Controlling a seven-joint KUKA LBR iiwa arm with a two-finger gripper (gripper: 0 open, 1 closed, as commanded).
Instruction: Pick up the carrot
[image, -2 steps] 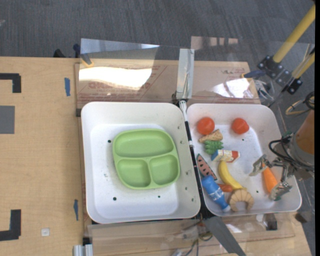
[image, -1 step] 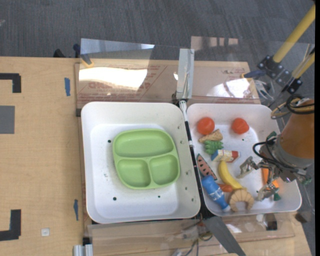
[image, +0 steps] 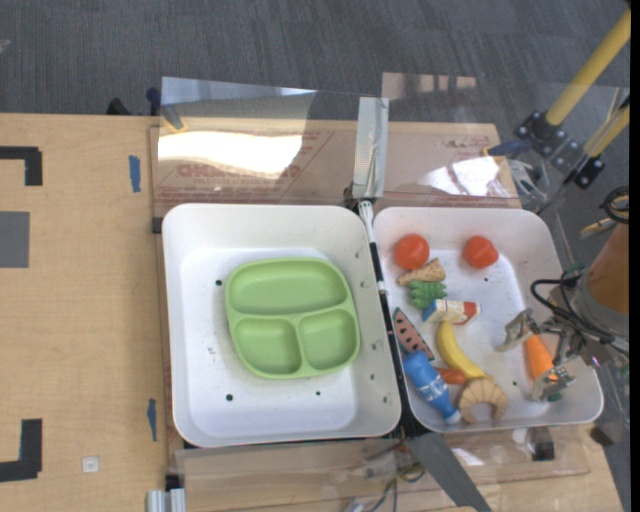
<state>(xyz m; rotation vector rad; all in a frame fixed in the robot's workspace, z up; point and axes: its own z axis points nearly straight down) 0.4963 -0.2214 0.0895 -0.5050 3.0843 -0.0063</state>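
You have two bins side by side: the left bin (image: 190, 300) carries a green divided plate (image: 292, 317), the right bin (image: 520, 240) holds the toy food. At that bin's 4 o'clock edge the gripper (image: 541, 357) has its fingers spread either side of the carrot (image: 539, 355), which sits upright between them, at 3 o'clock from the banana (image: 455, 350)

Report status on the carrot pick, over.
Gripper down in right bin, fingers straddling the carrot. Carrot near the bin's right wall, apart from banana and croissant. Nothing in the way.
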